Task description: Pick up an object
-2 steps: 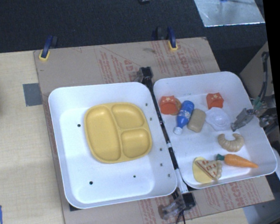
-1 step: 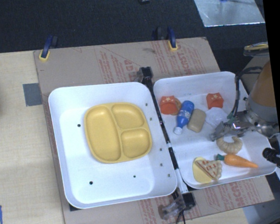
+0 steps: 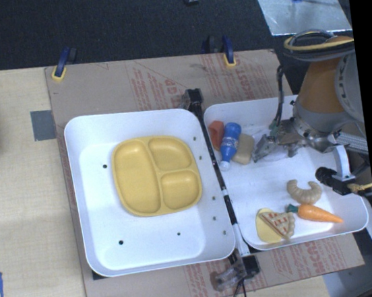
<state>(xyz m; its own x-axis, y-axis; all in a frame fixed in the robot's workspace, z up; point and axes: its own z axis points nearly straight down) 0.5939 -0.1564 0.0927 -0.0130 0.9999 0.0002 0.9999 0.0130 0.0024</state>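
The gripper (image 3: pixel 262 149) hangs low in the right bin (image 3: pixel 261 199), fingers slightly apart, holding nothing, its tips just at 3 o'clock of a tan block (image 3: pixel 244 149). A blue bottle (image 3: pixel 229 143) lies at the block's 9 o'clock. A carrot (image 3: pixel 318 214) lies at the bin's 5 o'clock.

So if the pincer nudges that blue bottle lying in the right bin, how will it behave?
The blue bottle lies on its side, so it would probably roll. The tan block and orange piece flanking it may check that. It looks like smooth plastic, so likely light and somewhat slippery.
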